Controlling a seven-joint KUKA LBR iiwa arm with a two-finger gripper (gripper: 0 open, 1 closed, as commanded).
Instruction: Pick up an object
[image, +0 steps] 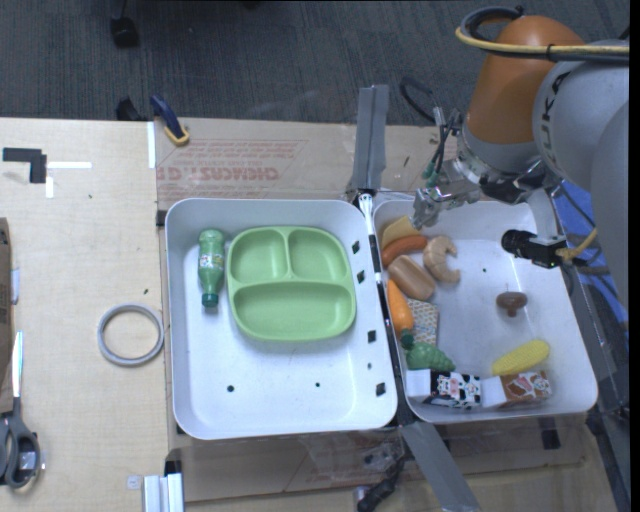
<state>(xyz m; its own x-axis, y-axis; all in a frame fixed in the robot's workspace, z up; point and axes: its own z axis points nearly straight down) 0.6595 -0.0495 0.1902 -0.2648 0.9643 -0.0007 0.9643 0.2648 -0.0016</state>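
The two-finger metal gripper (432, 203) on the grey arm with the orange band is seen at the far left corner of the right-hand shallow white bin (560, 395), just above the pile of toy food there. Whether the claw is released or clenched cannot be told; it is too small and blurred, and nothing is seen held in it. The closest candidate is judged to be the yellow-and-orange banana-like piece (402, 236), lying just near of and slightly left of the gripper, almost under it, with its long axis running roughly left to right. Just beside it, on the near side, a tan croissant-shaped pastry (441, 256) and a brown bread roll (411, 277) are touching or nearly touching. A small brown mushroom-like piece (512, 301) sits well apart to the right. A short descent, with a small shift toward the near-left, is probably all that is called for. A neighbour could be nudged, given the crowding.
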